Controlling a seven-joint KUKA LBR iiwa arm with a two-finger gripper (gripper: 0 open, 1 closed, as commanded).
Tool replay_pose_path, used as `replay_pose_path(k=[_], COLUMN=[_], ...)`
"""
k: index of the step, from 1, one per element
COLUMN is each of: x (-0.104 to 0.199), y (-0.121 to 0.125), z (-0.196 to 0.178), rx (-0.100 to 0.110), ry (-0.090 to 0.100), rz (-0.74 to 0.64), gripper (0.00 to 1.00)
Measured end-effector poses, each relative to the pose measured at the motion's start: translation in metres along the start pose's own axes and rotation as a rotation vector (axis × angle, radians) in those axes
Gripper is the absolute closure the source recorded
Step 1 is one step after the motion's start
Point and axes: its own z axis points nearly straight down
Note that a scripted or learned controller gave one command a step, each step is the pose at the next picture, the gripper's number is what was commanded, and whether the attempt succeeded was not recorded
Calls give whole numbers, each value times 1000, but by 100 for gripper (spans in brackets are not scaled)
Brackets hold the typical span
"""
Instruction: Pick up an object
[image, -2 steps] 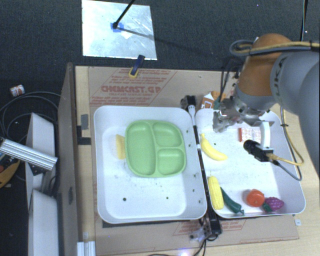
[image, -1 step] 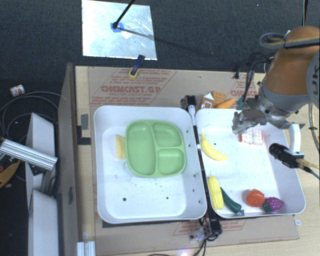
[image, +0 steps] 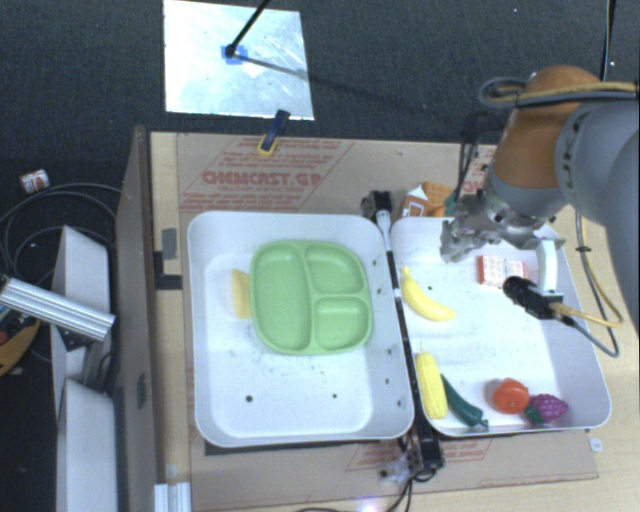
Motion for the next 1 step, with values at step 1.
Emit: replay_pose_path(k=[1], x=[37], y=[-12], z=[-40], rx=[-4], ry=[3], rz=[-5], gripper=[100])
